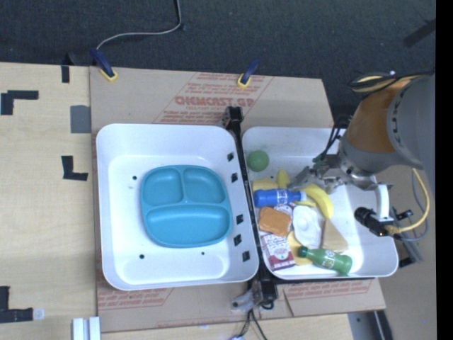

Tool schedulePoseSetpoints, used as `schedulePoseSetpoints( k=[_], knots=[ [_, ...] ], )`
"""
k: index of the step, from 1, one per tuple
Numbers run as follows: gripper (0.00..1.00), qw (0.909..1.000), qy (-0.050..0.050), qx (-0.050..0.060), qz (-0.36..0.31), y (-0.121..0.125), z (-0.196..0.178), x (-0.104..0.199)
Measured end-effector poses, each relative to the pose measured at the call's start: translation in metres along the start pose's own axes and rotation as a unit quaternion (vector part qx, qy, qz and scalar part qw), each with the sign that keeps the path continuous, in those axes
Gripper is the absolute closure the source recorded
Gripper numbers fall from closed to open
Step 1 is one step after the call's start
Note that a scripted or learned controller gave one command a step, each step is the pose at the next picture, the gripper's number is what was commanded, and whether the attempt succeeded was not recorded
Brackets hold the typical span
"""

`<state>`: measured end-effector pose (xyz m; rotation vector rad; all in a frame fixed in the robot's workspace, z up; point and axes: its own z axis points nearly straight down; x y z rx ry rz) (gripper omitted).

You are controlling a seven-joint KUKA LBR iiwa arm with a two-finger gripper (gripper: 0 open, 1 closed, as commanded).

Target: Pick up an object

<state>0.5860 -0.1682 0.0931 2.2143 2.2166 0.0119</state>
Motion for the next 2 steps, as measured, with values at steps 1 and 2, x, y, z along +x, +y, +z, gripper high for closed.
schedulePoseSetpoints(
  k=[1,2],
  knots=[
    [1.00,1.0000,-0.001,-0.003,0.000,0.001,-0.009,0.001],
    [1.00,1.0000,0.001,0.005,-0.001,0.017,-0.091,0.078]
  ],
)
